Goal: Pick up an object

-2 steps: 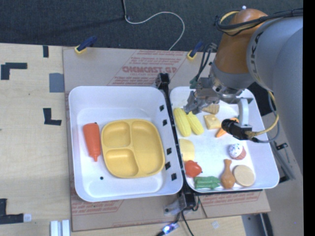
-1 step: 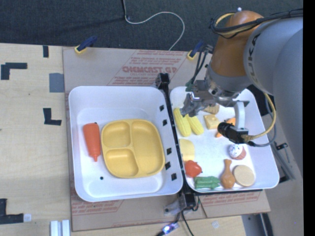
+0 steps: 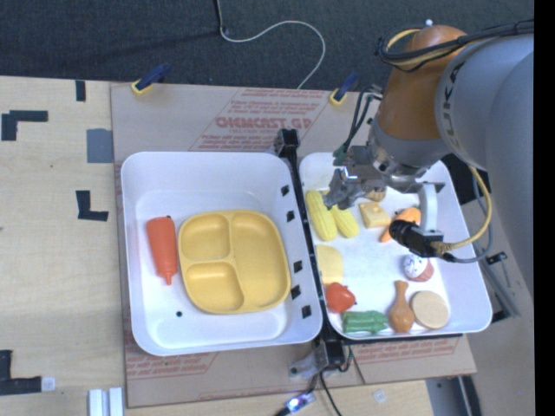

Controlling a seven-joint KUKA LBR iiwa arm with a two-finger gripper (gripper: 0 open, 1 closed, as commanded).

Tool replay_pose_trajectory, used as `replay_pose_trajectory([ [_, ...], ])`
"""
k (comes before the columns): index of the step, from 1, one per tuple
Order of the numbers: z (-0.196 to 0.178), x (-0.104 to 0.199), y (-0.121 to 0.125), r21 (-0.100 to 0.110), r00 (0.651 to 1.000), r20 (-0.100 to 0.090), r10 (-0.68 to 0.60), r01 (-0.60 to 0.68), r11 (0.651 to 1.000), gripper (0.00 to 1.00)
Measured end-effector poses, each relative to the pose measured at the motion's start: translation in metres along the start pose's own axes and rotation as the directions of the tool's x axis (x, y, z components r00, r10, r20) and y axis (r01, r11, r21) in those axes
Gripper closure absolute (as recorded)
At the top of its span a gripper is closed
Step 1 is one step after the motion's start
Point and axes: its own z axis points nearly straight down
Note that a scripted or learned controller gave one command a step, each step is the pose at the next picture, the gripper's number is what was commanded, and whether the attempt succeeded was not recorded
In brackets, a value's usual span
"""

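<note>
Tool (image 3: pixel 341 189) low over corn (image 3: pixel 323 216), far side of right bin (image 3: pixel 464 319); grip state unreadable. Crowded neighbours: may nudge, miss.

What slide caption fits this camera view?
KUKA arm's gripper hovers over corn cobs in the right bin; yellow tray sits left.

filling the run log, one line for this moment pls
gripper low in right bin | above corn | nothing seen held

In the right bin (image 3: pixel 460 319), toy foods are crowding the 6 o'clock wall and corn cobs (image 3: pixel 332 217) are blocking 9 o'clock; bare floor is lying open at the centre.
</note>
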Motion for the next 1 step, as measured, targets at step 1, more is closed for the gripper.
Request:
replay_pose_trajectory([
  [1, -0.0111, 0.0095, 0.0063, -0.001, 1.0, -0.002, -0.002, 0.002, 1.0, 1.0],
])
